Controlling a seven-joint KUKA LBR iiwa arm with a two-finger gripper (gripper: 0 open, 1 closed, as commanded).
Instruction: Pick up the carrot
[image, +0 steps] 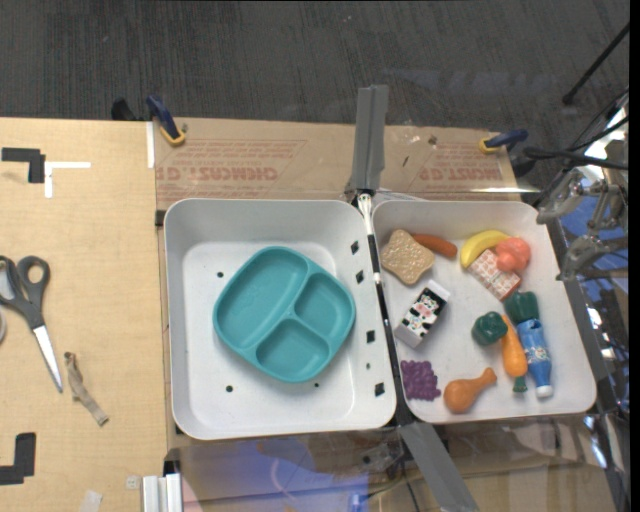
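A teal plate (285, 313) sits in a white bin (178, 300) (the carrot (513, 354) is orange).

An orange carrot (513, 353) with a dark green leafy top lies in the right-hand bin (570, 398), in the lower right of the frame. It lies flat and runs almost top-to-bottom, green end uppermost, just beside a blue-and-white tube (536, 358) on its right.

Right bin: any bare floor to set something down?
One patch: mid-floor of the right bin, bordered by milk carton, green pepper and drumstick. A strip runs along the near wall past the grapes. The right side around the carrot and tube is crowded.
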